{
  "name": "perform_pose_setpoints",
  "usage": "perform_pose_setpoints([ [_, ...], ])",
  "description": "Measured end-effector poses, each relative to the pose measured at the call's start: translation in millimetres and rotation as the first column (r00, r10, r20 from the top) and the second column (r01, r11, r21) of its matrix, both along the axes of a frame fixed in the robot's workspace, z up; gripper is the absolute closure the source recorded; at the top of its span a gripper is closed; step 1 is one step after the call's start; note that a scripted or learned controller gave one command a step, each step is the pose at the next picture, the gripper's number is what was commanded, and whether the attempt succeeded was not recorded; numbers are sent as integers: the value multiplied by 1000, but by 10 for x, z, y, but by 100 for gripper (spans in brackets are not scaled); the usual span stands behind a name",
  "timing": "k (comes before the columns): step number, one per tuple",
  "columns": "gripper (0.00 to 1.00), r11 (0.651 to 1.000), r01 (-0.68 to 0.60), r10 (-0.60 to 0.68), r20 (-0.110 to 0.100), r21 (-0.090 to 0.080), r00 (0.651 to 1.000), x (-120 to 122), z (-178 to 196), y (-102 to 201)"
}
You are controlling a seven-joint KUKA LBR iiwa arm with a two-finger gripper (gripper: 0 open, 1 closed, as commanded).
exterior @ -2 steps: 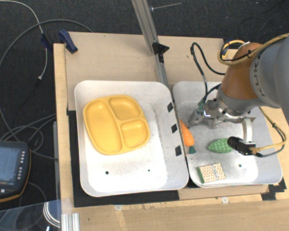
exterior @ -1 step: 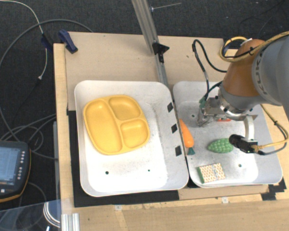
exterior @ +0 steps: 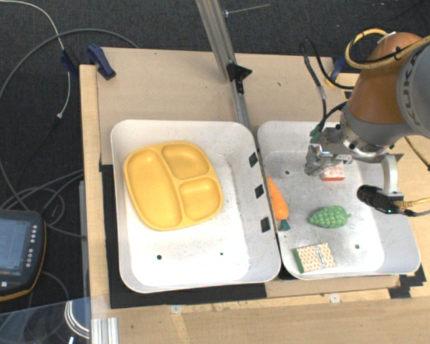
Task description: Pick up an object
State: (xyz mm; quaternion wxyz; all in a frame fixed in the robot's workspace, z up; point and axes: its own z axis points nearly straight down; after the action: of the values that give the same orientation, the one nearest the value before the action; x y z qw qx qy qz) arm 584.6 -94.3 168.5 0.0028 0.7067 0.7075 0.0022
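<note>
Claw (exterior: 322,162) low over right bin (exterior: 395,260), near its upper middle. Whether it is open or closed: cannot tell at this angle. Small red-and-white box (exterior: 334,172) lies just beside claw, toward arm side, partly tucked under wrist. Green bumpy fruit (exterior: 329,217) nearer camera from claw, apart; carrot (exterior: 276,201) further left, long axis running up-down along bin edge.

Divided tray (exterior: 173,185) in left bin (exterior: 129,264), carrot (exterior: 276,201) at left edge of right bin (exterior: 398,253), bumpy fruit (exterior: 329,217) mid-bin, packet (exterior: 314,257) at frame-bottom edge, gripper (exterior: 322,162) w/ small box (exterior: 333,173) upper center.
</note>
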Motion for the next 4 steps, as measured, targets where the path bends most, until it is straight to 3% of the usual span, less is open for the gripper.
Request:
perform_pose_setpoints([
  [2, 100, 1000, -1, 1, -1, 0, 1000, 90, 870, 44],
  [4, 100, 1000, -6, 6, -8, 4, 1000, 110, 811, 1074],
])
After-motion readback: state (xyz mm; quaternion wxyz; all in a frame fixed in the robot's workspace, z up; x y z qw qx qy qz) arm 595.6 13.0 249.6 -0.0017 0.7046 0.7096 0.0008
